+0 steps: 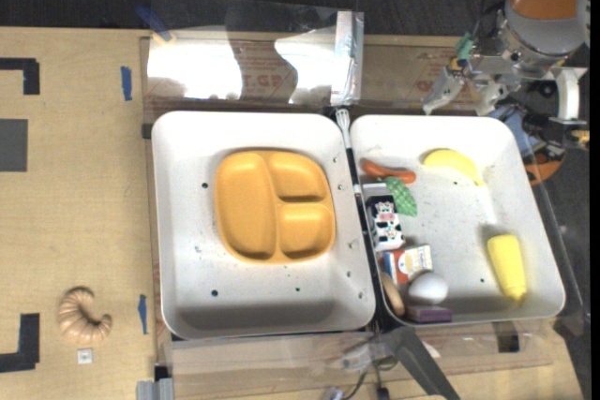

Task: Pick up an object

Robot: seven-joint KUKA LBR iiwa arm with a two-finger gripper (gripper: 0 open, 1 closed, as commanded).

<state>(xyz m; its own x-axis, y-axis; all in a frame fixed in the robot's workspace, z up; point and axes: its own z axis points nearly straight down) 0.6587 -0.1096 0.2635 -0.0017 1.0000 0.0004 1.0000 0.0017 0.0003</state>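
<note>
The gripper [457, 94] hangs open and holds nothing above the back edge of the right bin [534, 201], where the toys like the yellow corn [507, 265] wait.

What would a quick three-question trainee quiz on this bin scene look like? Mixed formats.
1. True or false: the orange divided plate lies in the right bin.
2. Which sits nearest the gripper? A) croissant B) yellow lemon-like piece C) white ball
3. Fill in: the croissant lies on the ____, outside both bins.

Key: 1 false (left bin); 2 B; 3 bench.
</note>
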